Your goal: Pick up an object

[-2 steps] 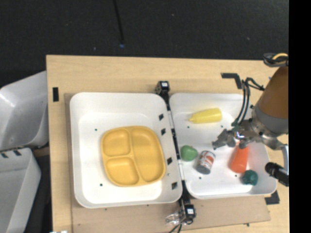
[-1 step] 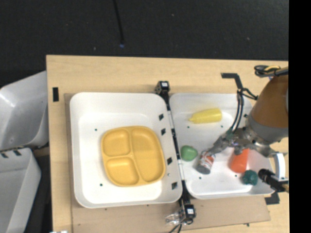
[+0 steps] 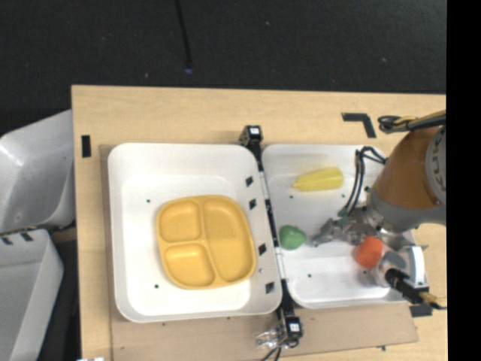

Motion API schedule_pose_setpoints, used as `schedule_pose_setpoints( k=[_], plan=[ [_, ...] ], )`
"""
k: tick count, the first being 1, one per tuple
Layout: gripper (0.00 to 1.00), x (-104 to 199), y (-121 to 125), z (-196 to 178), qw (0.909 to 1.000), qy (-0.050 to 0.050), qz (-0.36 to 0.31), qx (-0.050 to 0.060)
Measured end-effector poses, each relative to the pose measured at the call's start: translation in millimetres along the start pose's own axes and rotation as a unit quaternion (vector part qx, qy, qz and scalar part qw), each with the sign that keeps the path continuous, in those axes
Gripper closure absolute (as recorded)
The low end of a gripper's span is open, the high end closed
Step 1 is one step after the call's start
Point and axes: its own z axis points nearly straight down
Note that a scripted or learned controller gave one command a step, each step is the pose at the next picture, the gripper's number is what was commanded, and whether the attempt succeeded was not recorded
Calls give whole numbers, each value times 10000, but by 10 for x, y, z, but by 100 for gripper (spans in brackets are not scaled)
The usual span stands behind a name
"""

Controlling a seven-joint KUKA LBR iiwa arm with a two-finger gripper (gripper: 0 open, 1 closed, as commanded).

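The gripper (image 3: pixel 359 241) is hovering in the right bin (image 3: pixel 316 292), orange object (image 3: pixel 368 253) just beside it; its grip I cannot tell.

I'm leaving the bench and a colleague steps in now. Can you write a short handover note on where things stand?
Gripper: low in the right white bin, fingers hard to read, nothing seen held.
Right bin: yellow corn-shaped toy near the back, small green round object by the left wall, orange-red object beside the wrist.
Left white bin: yellow divided plastic plate.
Done: arm is down among the objects.
Left: grasp and lift one.
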Motion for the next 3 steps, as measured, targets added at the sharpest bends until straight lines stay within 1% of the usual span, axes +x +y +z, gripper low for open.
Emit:
schedule_pose_setpoints(
  k=[1,2,3],
  plan=[
    [100,-9,-35,-78,10000,8,35,46],
    [100,1,-23,-718,10000,-4,-13,25],
    [100,50,-38,-1183,10000,-2,-16,27]
  ],
)
